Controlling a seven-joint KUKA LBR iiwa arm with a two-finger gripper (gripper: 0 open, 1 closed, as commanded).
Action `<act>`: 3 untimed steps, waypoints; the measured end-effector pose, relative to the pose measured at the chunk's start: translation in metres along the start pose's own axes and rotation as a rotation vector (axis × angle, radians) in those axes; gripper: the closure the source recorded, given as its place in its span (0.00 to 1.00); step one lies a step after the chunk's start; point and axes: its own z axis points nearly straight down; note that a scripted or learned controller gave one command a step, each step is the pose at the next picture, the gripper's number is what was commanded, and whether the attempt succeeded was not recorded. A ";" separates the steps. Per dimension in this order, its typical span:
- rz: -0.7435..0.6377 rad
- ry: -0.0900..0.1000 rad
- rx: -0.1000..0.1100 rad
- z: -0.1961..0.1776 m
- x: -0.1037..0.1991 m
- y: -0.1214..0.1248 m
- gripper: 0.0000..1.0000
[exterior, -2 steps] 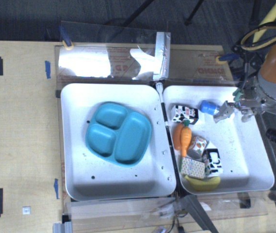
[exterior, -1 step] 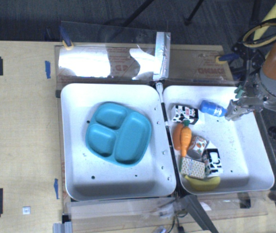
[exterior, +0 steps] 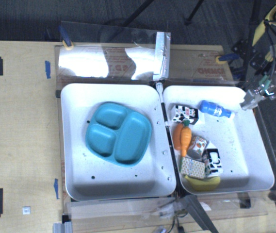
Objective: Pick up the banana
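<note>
The yellow banana (exterior: 203,182) lies against the near wall of the right bin (exterior: 254,164), partly covered by a patterned packet (exterior: 192,167) and a black-and-white box (exterior: 213,160). My gripper (exterior: 250,101) hangs over the far right rim of that bin, well away from the banana and up-right of it. Nothing is visibly held in it.
An orange carrot (exterior: 184,137), a foil packet (exterior: 197,147), a cow-patterned item (exterior: 184,113) and a blue bottle (exterior: 215,109) crowd the right bin's left side. The left bin (exterior: 74,169) holds a blue divided plate (exterior: 119,133). Cables hang at the upper right.
</note>
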 end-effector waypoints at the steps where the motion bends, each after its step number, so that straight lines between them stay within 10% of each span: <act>1: 0.344 0.001 0.003 -0.111 0.018 -0.001 1.00; 3: 0.054 0.000 -0.001 -0.112 0.035 0.038 1.00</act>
